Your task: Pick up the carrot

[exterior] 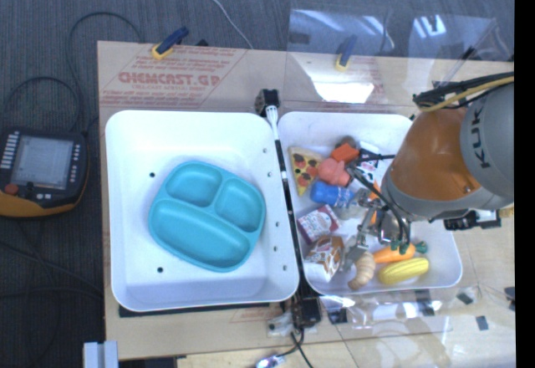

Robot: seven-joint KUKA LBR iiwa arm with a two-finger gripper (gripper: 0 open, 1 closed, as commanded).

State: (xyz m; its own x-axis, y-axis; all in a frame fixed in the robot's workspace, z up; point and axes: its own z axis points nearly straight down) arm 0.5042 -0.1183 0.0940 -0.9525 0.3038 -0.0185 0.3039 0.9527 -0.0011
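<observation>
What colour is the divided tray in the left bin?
Light blue tray, plain, in the camera view.

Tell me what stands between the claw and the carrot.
Nothing visible does. The claw hangs just left of the small orange carrot, in the right white bin. A yellow banana-shaped toy lies against the carrot's near side, crowding it.

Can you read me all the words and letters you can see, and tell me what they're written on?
"CHEMCAST.GP" as best it reads, in red on the brown board behind the left bin.
"KU", cut off by the picture's edge, on the grey arm.
Handheld screen: too small to read.
Snack packets: print too blurred to read.
</observation>
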